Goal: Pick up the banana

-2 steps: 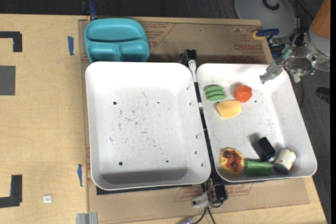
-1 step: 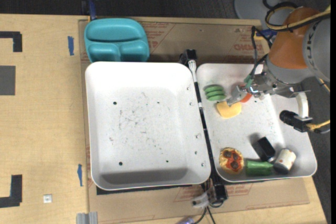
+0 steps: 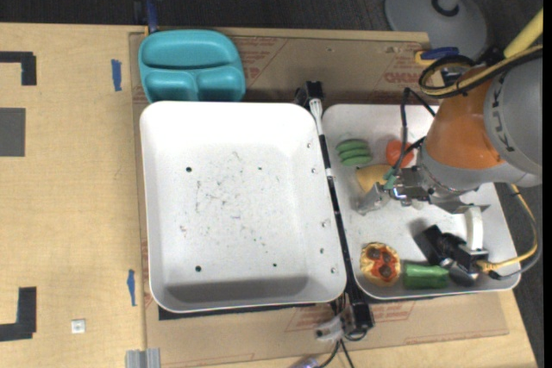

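Observation:
The banana [image 3: 370, 177] is a small pale-yellow piece lying in the right bin [image 3: 492, 207], near its left-middle. My gripper [image 3: 384, 192] reaches in from the right and is low over the bin, its metal tip right against the banana's lower right side. The grey wrist and the orange band hide the bin floor behind it. I cannot see whether the banana is between the jaws.
The right bin also holds a ridged green piece [image 3: 353, 152], a small orange-red item [image 3: 396, 152] by the wrist, a round pizza-like toy [image 3: 380, 261] and a green cucumber [image 3: 425, 275] at the front. The left bin [image 3: 233, 202] is beside it. A teal tray [image 3: 191, 65] sits behind.

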Tool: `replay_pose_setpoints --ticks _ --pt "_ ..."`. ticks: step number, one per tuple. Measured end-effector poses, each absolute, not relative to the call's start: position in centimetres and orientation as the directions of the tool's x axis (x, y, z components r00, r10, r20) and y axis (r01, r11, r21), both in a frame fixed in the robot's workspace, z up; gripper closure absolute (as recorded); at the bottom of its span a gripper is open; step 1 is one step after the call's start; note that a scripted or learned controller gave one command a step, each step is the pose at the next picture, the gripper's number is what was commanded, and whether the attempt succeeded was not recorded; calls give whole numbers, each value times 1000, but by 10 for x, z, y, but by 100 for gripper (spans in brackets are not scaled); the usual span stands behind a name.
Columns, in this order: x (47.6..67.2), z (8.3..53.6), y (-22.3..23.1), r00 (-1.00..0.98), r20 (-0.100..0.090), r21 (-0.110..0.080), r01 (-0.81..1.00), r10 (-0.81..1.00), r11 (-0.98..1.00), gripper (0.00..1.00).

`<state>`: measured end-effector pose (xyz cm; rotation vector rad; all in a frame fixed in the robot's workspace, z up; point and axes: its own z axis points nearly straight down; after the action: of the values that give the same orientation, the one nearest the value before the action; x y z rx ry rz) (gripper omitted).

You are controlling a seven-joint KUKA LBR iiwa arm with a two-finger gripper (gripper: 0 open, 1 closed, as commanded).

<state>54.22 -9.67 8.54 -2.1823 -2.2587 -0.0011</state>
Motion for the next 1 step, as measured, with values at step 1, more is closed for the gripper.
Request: replay_pose_setpoints --ticks 1 --pt "544 96 -96 -34 1 4 999 999 34 100"
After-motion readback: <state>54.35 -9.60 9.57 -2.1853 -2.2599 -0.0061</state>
